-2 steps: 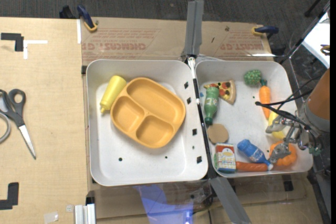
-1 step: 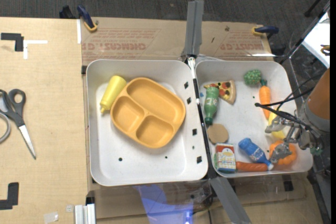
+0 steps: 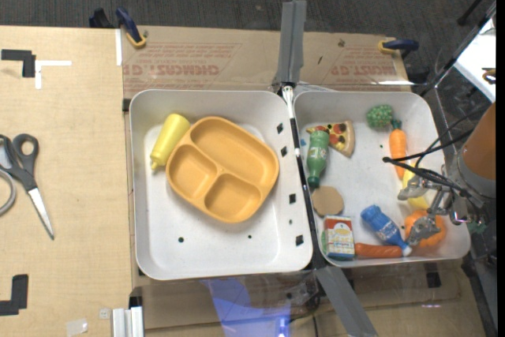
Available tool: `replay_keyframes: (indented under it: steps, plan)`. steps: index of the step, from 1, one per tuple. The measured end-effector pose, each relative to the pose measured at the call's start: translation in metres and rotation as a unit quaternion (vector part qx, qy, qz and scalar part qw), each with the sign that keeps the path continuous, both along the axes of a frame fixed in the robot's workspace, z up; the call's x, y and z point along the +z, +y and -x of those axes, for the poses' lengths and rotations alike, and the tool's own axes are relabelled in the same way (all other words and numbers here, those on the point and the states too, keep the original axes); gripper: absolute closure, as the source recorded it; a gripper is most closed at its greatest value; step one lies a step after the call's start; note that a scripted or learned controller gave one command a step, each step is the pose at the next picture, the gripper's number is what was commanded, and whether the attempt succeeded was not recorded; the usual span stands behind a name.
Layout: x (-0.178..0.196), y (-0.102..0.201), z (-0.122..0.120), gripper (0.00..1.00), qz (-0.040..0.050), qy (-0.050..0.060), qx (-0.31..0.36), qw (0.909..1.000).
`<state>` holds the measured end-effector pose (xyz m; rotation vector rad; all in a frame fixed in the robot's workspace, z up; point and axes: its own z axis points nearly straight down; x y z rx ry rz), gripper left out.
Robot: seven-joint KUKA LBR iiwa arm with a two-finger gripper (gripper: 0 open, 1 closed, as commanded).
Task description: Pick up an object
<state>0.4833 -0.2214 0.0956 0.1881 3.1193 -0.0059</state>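
Reaching in from the right, the gripper (image 3: 424,226) sits low in the right bin's (image 3: 359,170) near right corner, over a round orange toy (image 3: 430,237) lying against the rim; whether its fingers are apart or together I cannot tell.

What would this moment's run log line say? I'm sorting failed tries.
gripper: low in right bin, front right corner | at: orange toy, beside blue bottle | grasp: unclear | left bin: yellow tray
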Motion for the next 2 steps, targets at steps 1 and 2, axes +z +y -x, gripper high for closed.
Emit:
replay_keyframes:
  steps: [1,2]
  plan:
    - [0.001,0.02,-0.001,0.0,0.0005,-0.002,0.013,0.9999]
    - [-0.003,0.076,-0.097,0.0,-0.0023,0.006,0.037,0.9993]
